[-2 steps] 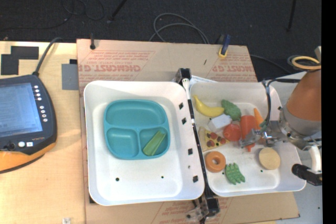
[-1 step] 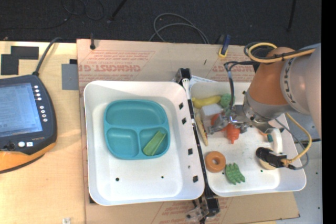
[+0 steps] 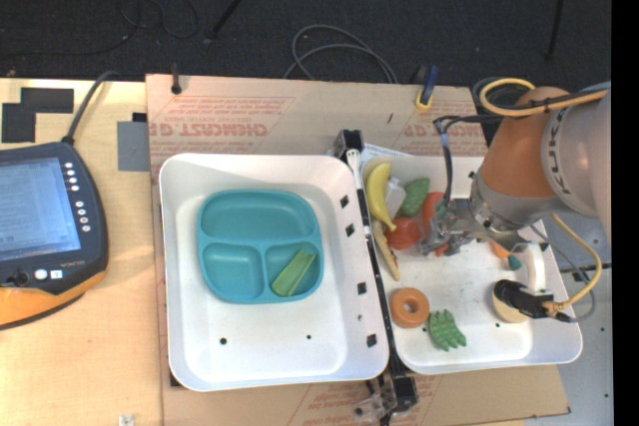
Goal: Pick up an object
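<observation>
Pincer (image 3: 444,236) sits low in the right bin (image 3: 559,349), just beside the red toy (image 3: 407,232) and banana (image 3: 378,195); I can't tell its state from this angle. Red toy looks like my likeliest target: probably light, stiff plastic, a bit slick, so I'd grip across its middle. Its far side is hidden under the wrist. Ring (image 3: 409,306) and green sprig (image 3: 445,329) lie apart, nearer the front.
</observation>
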Controlling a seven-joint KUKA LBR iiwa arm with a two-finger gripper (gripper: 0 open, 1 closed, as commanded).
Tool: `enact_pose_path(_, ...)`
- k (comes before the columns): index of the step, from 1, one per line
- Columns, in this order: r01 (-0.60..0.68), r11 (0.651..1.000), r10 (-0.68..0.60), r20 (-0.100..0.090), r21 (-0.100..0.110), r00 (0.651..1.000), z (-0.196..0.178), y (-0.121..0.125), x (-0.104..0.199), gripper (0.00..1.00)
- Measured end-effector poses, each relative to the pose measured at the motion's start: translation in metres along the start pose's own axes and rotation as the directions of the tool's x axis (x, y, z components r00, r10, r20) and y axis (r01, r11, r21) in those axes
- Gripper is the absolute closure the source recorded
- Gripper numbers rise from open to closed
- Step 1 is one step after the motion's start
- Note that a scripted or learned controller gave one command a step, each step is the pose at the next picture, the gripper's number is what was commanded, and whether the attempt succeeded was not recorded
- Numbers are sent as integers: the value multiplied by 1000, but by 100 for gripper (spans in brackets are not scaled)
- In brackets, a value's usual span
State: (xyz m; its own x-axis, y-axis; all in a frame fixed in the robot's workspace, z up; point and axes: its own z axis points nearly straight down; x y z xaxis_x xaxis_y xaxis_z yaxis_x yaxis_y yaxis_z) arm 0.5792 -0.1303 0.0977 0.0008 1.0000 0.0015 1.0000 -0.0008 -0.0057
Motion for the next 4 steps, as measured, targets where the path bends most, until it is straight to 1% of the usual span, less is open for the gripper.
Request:
enact_pose_path(1, 4, 1000, -4, 0, -8, 1000, -67, 7, 43, 100)
enact_pose_path(2, 1, 1000, -1, 1, 1, 1000, -42, -6, 44, 100)
enact_pose_path(3, 0, 1000, 0, 1, -2, 1000, -44, -5, 43, 0)
enact_pose_path(4, 5, 1000, -5, 3, -8, 1000, 12, 67, 41, 0)
